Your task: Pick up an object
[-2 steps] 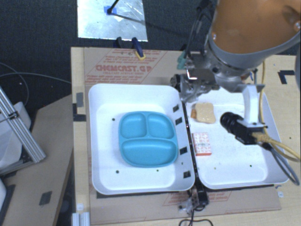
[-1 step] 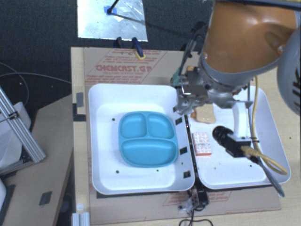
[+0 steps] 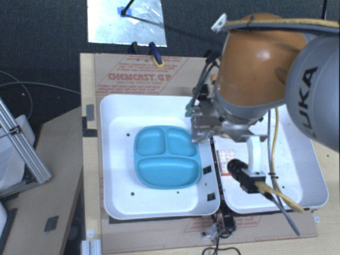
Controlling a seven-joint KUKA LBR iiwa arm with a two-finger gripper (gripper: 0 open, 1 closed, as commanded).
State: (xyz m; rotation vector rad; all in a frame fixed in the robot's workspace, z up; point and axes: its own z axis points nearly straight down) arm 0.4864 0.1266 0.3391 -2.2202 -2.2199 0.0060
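On the arm (image 3: 313,84) reads "KUKA"; board (image 3: 141,76) behind reads "CHEMCAST GP"; hand's (image 3: 199,132) state unclear

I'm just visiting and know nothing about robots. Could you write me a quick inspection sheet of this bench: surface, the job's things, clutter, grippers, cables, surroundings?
Surface: two shallow white bins, left bin and right bin, on a brown sheet with red print.
Job's things: a blue divided plate lies flat in the left bin.
Clutter: a small red-printed card in the right bin.
Grippers: the gripper hangs at the plate's right edge, mostly hidden under the arm.
Cables: a yellow cable runs along the arm over the right bin.
Surroundings: a shiny square sheet on dark floor; metal framing at left.
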